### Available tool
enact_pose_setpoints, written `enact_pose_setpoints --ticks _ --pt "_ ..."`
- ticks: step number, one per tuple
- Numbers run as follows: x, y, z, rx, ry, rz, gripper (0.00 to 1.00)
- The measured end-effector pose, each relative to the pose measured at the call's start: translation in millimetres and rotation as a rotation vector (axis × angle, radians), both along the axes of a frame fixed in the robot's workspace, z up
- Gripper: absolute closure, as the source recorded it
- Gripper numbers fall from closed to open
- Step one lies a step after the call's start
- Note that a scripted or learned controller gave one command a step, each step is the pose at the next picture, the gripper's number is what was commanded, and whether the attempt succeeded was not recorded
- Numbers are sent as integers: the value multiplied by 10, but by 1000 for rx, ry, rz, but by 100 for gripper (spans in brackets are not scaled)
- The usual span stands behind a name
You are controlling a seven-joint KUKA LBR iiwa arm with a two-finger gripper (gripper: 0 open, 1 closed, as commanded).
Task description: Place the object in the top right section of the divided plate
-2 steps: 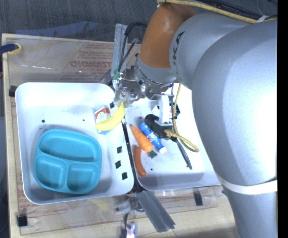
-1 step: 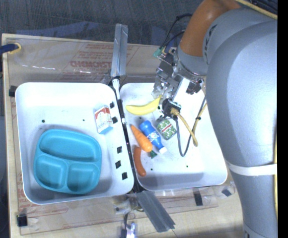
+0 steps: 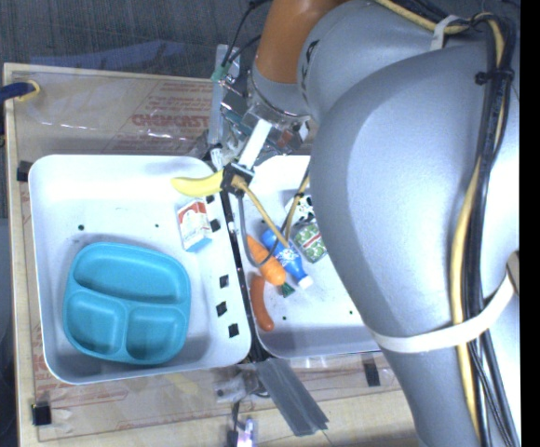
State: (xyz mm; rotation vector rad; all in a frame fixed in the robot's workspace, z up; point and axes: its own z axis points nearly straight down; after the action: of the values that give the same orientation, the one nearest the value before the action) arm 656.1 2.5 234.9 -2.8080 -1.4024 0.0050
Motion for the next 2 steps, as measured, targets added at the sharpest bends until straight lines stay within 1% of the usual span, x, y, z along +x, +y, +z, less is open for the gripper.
enact_pose_setpoints --ticks 1,2 --pt "-217 -881 1134 0 -1 -132 100" --pt "-47 -1311 1525 -2 0 -528 100"
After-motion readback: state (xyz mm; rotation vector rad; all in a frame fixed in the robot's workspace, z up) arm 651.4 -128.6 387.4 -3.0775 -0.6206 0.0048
